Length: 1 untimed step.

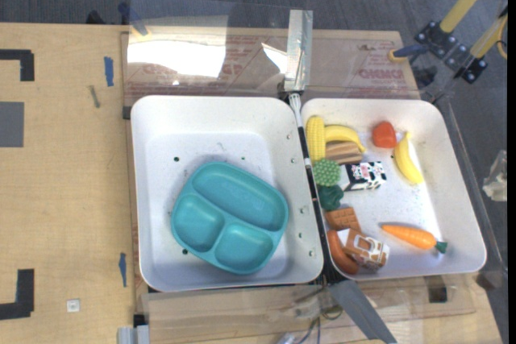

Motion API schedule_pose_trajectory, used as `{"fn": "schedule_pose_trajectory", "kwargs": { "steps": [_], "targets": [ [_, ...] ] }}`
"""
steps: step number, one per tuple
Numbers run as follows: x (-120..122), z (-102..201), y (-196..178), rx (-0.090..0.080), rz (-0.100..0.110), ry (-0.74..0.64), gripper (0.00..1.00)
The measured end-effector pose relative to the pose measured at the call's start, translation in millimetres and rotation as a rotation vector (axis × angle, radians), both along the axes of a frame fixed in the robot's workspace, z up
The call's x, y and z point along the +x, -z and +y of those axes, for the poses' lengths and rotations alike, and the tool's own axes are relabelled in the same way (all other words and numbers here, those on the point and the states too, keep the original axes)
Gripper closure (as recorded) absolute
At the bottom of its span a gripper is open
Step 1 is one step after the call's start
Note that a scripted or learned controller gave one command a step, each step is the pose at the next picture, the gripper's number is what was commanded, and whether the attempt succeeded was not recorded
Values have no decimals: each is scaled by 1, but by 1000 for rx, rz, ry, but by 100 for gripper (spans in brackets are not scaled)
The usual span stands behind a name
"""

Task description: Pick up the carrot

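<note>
One thing you cannot tell: whether the claw stands apart or together.

Your carrot [411,237] lies flat in the right bin [463,173], near its front right corner. Its orange tip points left and its green stub points right, close to the bin's wall. It touches nothing else.

Left of the carrot, against the bin's front left corner, you have a brown carton [367,250] resting on a red sausage [339,252], with a brown block [343,218] just behind them. Further back along the left wall sit a green broccoli [326,173] and a corn cob [315,138]. A cow-print carton [365,175] lies just right of the broccoli. A bun [343,147] sits beside the corn, with a yellow piece touching its far side. A banana [409,161] lies well behind the carrot, and a red tomato [384,134] touches the banana's far end.

Across the divider, the left bin [153,173] holds a teal plate [230,215] with three compartments, set toward the front.
</note>
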<state>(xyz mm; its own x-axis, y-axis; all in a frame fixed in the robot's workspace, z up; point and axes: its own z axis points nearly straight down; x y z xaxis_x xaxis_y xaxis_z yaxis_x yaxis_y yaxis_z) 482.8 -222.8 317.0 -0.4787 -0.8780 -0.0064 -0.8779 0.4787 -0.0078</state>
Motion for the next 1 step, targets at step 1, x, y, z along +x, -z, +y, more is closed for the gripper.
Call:
{"fn": "schedule_pose_trajectory", "kwargs": {
  "steps": [1],
  "targets": [
    [2, 0, -11, 0, -8, 3, 100]
  ]
}}
